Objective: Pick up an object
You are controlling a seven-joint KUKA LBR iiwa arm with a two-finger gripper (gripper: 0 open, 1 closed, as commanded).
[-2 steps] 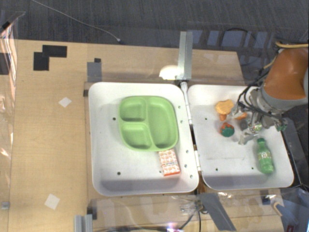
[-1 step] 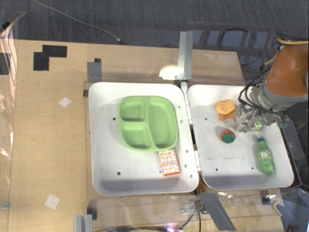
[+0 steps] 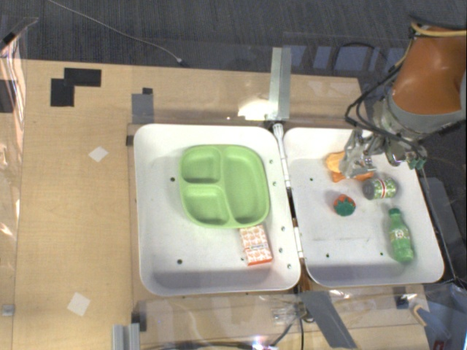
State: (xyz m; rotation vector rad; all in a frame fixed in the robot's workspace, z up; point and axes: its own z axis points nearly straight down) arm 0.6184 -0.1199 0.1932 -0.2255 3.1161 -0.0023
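I see the arm (image 3: 430,71) entering from three o'clock, its orange band over the right bin (image 3: 321,265), wrist tipped down. The pincer (image 3: 359,162) hangs low at the bin's twelve o'clock, right over an orange object (image 3: 336,165); whether it is released or clenched, I cannot tell. Just beside it at four o'clock lies a small green can (image 3: 380,189) on its side. A red-and-green round object (image 3: 344,205) sits near the bin's centre, and a green bottle (image 3: 399,235) lies toward four o'clock. The left bin (image 3: 157,268) carries a green divided tray (image 3: 222,184) and a small printed box (image 3: 255,245) touching its lower edge. Both bins rest on a pale wooden tabletop (image 3: 66,217); dark carpet (image 3: 182,13) runs behind.
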